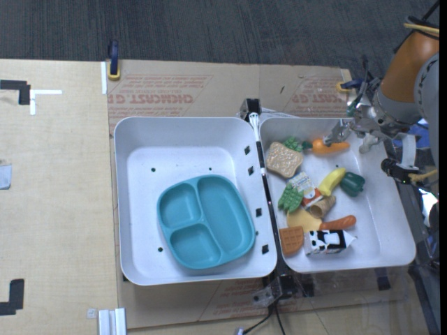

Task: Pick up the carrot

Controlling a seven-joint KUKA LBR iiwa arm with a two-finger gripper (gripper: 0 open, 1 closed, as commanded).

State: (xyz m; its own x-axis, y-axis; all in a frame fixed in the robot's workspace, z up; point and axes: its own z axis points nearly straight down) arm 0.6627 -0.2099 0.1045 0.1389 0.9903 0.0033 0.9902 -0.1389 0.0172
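Carrot (328, 145) lies in the right bin (391, 257) near its back wall, just right of the cracker (283, 158), w/ green top pointing left. Gripper (347, 128) hangs right beside the carrot's right end; can't tell if it's open or closed. Carrot looks unlifted, so grasp & lift are prob. both left.

Right bin (391, 246) crowded down its middle with toy foods, carrot (328, 145) near the far wall with cracker (283, 159) and greens close on its left, bare floor along the bin's right side, teal tray (206, 220) filling the left bin (140, 187)
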